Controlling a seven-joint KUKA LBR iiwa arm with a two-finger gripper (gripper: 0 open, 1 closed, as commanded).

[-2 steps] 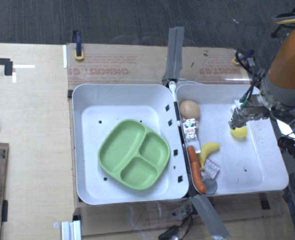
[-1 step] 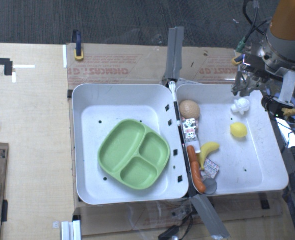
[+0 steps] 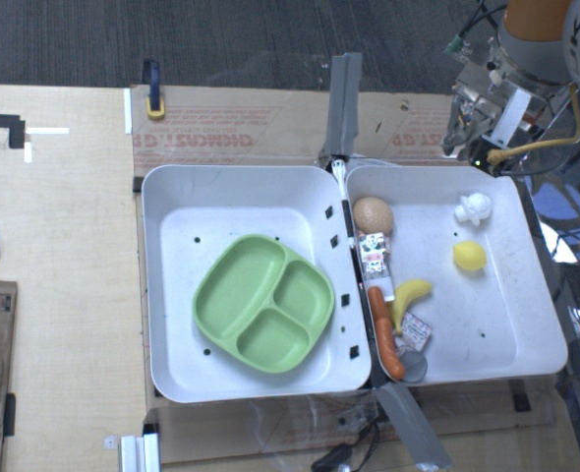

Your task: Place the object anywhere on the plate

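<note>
Down and far to the left of the gripper (image 3: 467, 131), the green divided plate (image 3: 263, 304) lies bare in the left bin (image 3: 162, 264), so the pick seems not yet begun. The right bin (image 3: 526, 293), just below the tool, holds the candidates: a carrot (image 3: 386, 334), a banana (image 3: 409, 299), a brown egg-shaped piece (image 3: 373, 215), a lemon (image 3: 470, 256) (nearest, with a small white object (image 3: 474, 208)). Next comes a descent onto one. The arm hangs raised over the bin's far corner; I cannot tell its grip state.
</note>
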